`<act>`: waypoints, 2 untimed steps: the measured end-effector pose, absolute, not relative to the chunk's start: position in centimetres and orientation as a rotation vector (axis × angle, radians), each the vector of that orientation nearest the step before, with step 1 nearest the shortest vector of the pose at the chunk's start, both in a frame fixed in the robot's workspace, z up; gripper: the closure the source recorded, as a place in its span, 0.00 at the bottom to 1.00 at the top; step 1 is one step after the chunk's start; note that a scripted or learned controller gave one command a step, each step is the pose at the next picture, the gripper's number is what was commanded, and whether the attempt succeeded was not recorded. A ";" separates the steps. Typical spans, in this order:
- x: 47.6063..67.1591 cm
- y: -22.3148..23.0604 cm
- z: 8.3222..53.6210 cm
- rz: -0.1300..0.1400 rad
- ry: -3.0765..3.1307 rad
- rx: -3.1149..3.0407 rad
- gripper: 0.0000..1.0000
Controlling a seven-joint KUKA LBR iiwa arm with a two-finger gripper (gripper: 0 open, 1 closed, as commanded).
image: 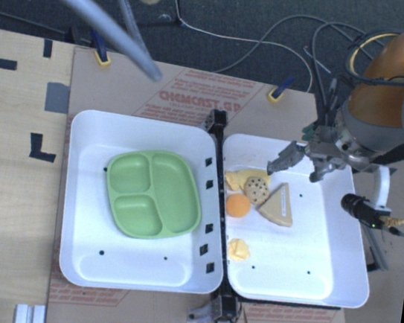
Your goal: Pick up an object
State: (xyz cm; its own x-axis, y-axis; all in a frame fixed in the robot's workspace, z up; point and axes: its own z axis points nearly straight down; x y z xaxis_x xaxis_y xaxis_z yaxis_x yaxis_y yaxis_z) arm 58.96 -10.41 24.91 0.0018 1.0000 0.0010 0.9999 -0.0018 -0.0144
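The right bin (320,280) holds several toy foods near its left wall: a pale yellow piece (235,178), a brown dotted cookie (257,189), an orange ball (238,205), a tan sandwich wedge (279,205) and a small yellow lump (238,249). My gripper (295,170) hangs over the bin's upper middle, just above and right of the cookie and the wedge. It is open, its fingers spread, and nothing is between them.
A green divided plate (154,192) lies in the left bin (76,251). A black divider (215,197) runs between the bins. Cables (296,36) trail behind the bench. A black part (364,210) of the arm juts over the right bin's right rim.
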 end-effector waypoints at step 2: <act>59.0 -11.4 19.9 0.007 -2.219 -2.219 0.00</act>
State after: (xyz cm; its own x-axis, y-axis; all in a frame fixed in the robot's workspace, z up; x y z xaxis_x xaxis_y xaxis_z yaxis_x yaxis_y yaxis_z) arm 59.04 -11.38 19.95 0.0000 1.0000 -0.0012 1.0000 0.0000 -0.0054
